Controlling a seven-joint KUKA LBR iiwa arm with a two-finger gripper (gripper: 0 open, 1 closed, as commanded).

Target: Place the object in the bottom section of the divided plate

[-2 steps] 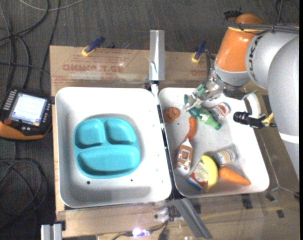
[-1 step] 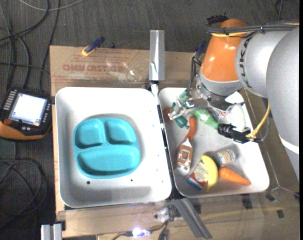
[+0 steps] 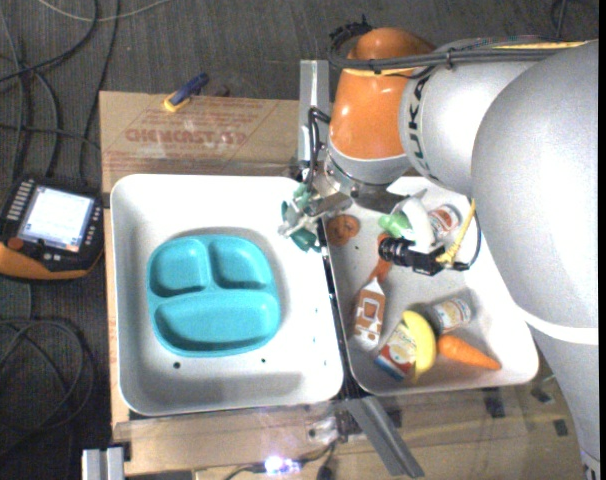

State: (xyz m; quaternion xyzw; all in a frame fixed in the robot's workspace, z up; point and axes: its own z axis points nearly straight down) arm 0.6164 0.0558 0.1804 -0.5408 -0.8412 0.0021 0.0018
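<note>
The hand [image 3: 305, 218] hovers above the bins' shared rim (grip state: I cannot tell); any object could drop short of the blue divided plate [image 3: 215, 295].

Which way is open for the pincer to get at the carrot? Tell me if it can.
Probably yes. The carrot lies uncovered at the near edge of the right bin, beside a yellow toy. The pincer hangs at the bins' shared rim, so straight down from above looks free.

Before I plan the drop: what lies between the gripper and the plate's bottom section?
In the camera view, bare white bin floor separates the gripper from the blue plate.
</note>
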